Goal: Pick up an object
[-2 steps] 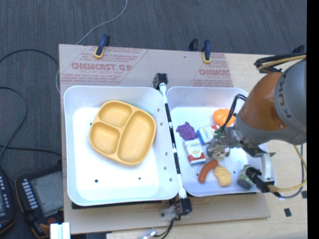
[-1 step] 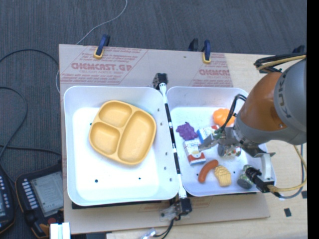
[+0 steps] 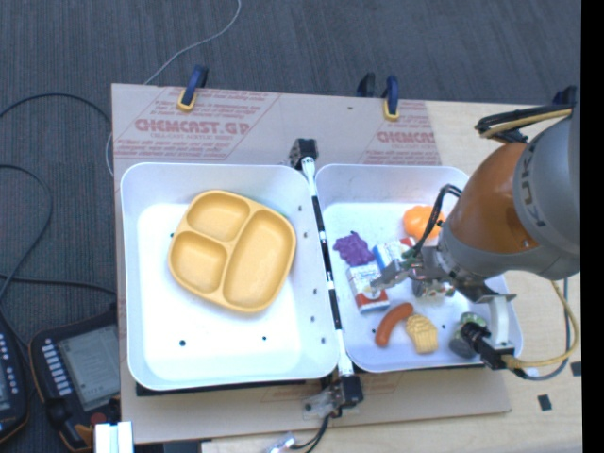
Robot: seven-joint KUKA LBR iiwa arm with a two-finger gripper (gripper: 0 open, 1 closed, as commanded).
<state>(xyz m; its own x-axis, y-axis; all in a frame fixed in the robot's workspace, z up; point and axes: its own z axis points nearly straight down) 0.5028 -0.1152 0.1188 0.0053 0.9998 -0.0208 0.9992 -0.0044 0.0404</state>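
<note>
Divided plate point(image 3: 232, 250) in left bin point(image 3: 151, 347); food toys in right bin point(image 3: 396, 179).

In the right bin point(image 3: 330, 253) beneath me lie my candidates: a purple grape cluster point(image 3: 353, 248) near the divider, a small red-and-white carton point(image 3: 368, 289) just right of it, a red sausage point(image 3: 393, 323) lying at a slant, a yellow corn cob point(image 3: 422, 333) touching its right side, and an orange point(image 3: 416, 221) partly hidden behind my wrist.

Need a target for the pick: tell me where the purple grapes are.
The purple grapes lie in the right bin, near its left wall, just above-left of the small red-and-white carton.
</note>
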